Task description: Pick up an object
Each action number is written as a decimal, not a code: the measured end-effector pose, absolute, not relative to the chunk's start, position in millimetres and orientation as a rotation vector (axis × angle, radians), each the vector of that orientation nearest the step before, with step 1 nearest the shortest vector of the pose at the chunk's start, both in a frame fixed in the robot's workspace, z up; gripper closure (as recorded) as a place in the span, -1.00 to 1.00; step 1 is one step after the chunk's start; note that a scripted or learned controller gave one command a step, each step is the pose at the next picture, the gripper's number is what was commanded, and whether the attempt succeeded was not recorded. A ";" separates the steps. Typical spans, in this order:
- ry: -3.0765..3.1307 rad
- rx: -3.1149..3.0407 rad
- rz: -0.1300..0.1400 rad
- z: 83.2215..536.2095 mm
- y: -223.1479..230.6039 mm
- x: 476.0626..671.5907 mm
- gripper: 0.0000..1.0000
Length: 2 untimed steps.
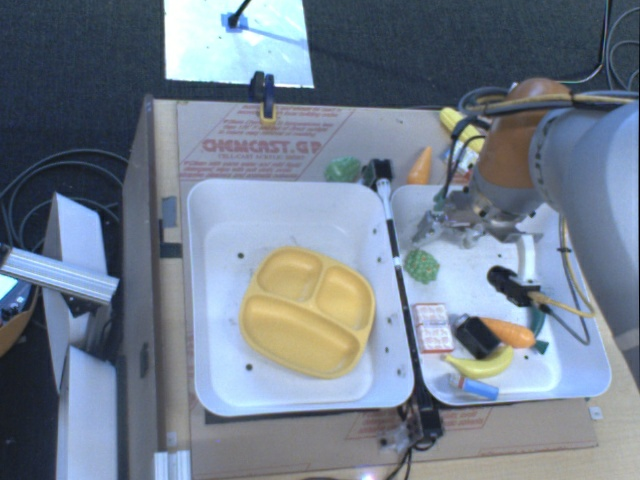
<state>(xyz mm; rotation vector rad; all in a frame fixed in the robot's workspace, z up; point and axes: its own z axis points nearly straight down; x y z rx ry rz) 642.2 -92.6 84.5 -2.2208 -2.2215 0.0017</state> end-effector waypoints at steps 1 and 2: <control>-2.230 -2.232 -0.009 174.3 -138.1 669.4 -1.00; -2.216 -2.224 0.003 80.1 -201.1 666.7 -1.00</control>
